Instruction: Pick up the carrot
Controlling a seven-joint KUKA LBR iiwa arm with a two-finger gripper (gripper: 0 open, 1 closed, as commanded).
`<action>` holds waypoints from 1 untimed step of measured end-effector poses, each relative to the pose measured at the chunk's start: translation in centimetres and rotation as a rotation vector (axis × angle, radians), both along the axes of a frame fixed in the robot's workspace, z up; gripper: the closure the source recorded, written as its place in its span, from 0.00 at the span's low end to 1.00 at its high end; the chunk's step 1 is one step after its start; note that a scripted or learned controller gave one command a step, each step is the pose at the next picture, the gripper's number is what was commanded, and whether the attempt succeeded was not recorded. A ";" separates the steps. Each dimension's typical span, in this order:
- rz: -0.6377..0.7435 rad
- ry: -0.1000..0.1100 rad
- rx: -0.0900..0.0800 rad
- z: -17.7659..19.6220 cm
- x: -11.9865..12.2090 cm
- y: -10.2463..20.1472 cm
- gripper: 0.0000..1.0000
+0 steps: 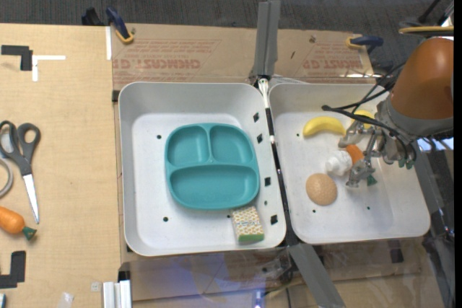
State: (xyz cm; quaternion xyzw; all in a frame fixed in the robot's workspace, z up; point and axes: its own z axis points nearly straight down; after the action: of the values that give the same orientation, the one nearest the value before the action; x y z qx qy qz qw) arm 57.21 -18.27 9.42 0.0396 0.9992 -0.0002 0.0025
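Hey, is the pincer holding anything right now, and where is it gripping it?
It cannot be told. The pincer sits low in the right bin at a small orange piece, too cluttered to confirm a hold.

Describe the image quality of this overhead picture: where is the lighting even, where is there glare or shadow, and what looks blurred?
In the camera view, light falls evenly on both white bins, the left bin and the right bin, without harsh glare; the teal plate is crisp and casts a soft shadow; the gripper looks cluttered and slightly soft, so the small orange piece beside it is hard to make out.
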 end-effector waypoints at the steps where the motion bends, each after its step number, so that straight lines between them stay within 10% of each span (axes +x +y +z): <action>1: 0.004 -0.006 -0.002 1.1 0.2 0.1 1.00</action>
State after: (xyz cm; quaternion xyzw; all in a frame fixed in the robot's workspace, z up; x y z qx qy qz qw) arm 57.43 -18.16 10.51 0.0376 0.9993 -0.0009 0.0053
